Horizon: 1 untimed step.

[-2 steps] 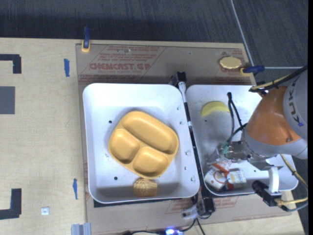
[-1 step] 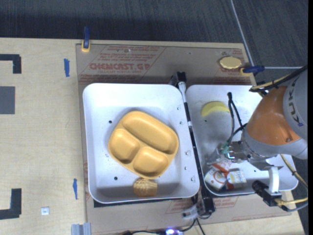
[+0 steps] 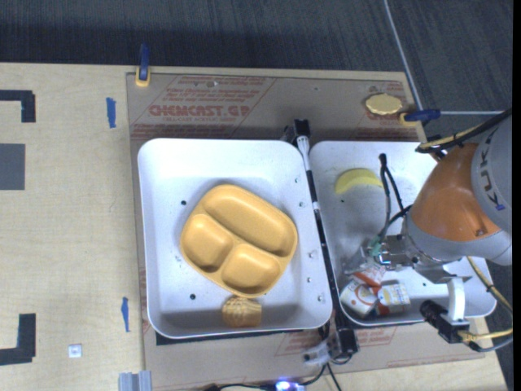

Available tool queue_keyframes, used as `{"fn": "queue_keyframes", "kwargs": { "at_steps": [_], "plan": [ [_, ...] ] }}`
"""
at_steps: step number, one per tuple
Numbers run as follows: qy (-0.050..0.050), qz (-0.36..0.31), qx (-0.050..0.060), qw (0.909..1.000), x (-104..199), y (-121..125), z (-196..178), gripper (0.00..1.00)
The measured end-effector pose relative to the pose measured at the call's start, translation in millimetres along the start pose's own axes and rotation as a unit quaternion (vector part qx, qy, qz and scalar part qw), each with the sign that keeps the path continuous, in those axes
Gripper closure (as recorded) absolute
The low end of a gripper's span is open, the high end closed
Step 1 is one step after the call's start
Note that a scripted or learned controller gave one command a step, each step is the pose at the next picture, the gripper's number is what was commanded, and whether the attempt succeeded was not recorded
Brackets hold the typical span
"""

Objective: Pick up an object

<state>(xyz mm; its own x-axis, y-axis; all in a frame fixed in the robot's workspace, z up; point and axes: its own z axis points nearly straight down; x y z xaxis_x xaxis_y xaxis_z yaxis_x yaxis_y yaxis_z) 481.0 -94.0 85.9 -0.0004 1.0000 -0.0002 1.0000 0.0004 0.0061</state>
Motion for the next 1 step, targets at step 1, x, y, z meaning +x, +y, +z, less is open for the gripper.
{"fn": "queue_keyframes", "kwargs": {
  "at_steps": [1],
  "plan": [
    [-0.001, 0.001, 0.0, 1.0, 1.2, 0.1, 0.0, 0.0]
  ]
}}
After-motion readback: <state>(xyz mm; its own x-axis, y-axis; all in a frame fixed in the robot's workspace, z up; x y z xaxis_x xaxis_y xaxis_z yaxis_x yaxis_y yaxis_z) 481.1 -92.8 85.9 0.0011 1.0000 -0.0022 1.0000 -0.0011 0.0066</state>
